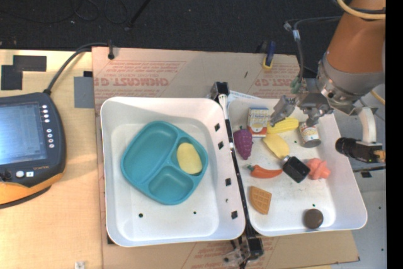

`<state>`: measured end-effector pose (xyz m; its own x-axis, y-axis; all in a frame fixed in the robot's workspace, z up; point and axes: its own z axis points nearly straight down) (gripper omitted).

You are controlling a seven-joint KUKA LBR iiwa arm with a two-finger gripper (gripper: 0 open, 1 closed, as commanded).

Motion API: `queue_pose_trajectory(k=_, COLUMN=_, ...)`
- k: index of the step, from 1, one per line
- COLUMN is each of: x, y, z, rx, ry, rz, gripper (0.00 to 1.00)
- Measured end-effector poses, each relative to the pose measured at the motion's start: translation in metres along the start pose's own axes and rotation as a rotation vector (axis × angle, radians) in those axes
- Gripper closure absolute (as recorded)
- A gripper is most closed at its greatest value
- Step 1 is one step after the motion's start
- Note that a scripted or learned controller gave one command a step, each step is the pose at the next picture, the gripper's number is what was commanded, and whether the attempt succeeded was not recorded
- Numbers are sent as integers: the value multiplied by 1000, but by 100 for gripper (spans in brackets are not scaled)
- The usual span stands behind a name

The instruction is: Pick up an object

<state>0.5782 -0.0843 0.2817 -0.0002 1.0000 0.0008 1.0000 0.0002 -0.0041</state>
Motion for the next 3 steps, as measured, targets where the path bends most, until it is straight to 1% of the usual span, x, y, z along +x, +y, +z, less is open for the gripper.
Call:
queue_pose_trajectory(k=1, x=-39, y=24, z=91, rx=3, ry=-1, rz=2, gripper=0)
queue_pose_trajectory(k=2, x=-64, y=0, z=200, rx=4, ry=1, rz=2, gripper=0)
queue_pose_trajectory(k=3, x=-66, y=1, z=184, rx=0, ry=1, rz=7, gripper=100)
